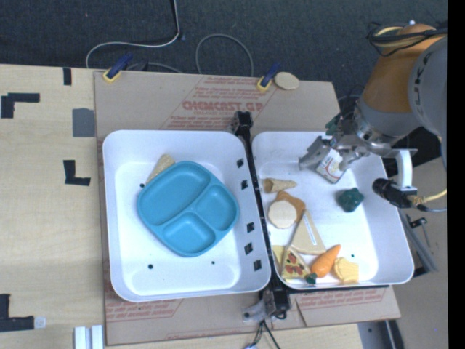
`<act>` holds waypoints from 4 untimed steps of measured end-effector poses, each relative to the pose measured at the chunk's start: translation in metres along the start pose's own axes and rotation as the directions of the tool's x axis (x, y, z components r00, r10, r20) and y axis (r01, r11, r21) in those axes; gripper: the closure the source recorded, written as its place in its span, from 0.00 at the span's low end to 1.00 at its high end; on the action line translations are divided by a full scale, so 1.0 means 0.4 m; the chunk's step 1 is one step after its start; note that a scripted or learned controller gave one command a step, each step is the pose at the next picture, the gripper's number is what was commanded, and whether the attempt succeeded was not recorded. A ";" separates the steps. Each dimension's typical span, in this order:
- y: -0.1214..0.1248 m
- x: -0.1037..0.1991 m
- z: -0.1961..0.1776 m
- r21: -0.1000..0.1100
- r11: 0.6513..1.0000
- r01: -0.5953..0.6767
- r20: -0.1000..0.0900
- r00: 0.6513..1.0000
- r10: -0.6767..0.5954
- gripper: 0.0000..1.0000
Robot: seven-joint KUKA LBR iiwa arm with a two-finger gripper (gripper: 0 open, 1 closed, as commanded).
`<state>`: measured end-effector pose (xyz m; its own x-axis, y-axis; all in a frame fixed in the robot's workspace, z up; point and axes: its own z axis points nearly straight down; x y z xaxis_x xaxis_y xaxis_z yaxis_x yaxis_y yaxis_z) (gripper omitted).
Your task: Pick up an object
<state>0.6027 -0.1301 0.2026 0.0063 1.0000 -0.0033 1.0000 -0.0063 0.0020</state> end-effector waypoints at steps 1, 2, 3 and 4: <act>-0.061 0.054 0.154 0.010 1.000 0.006 -0.004 1.000 -0.006 0.00; -0.071 0.023 0.297 0.000 1.000 0.005 -0.002 1.000 -0.005 0.00; -0.064 0.025 0.260 -0.007 1.000 0.007 -0.002 1.000 -0.007 1.00; -0.066 0.025 0.262 -0.005 1.000 0.007 -0.002 1.000 -0.007 0.00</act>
<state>0.5767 -0.1203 0.0976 -0.0004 1.0000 -0.0009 1.0000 0.0004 0.0070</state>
